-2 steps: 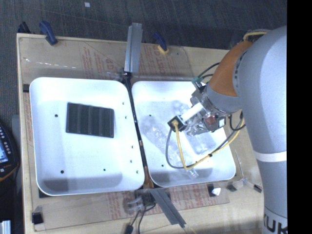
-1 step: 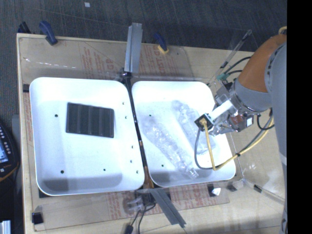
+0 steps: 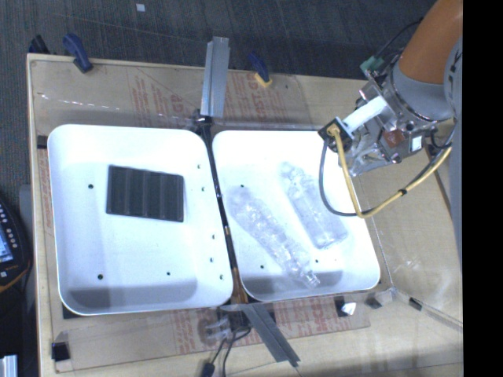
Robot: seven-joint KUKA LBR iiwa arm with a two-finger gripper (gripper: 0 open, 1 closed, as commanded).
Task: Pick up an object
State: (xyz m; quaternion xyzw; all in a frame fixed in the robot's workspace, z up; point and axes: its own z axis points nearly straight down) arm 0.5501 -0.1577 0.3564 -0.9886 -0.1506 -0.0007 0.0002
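- Two clear plastic bottles lie in the right bin (image 3: 357, 269). The longer bottle (image 3: 271, 234) runs on a slant from the bin's upper left toward its lower middle, its cap end near the front wall.
- The shorter bottle (image 3: 312, 206) lies just beside it on the right, also slanted, and the two look close to touching at their lower ends, though the clear plastic makes the edges hard to trace.
- Neither bottle shows a label or any print that can be read.
- The gripper (image 3: 369, 157) hangs above the right bin's upper right corner, well apart from both bottles, with nothing seen in it; whether it is apart or together cannot be told from this angle.
- A yellowish cable (image 3: 393, 199) loops down from the wrist over the bin's right edge.
- The left bin (image 3: 71, 210) holds a dark ribbed rectangular pad (image 3: 145, 193), lying flat in its upper half.
- The bench (image 3: 118, 93) carries faint red printing around the bins, too small to read.
- Blue clamps (image 3: 77, 52) grip the bench's far edge.
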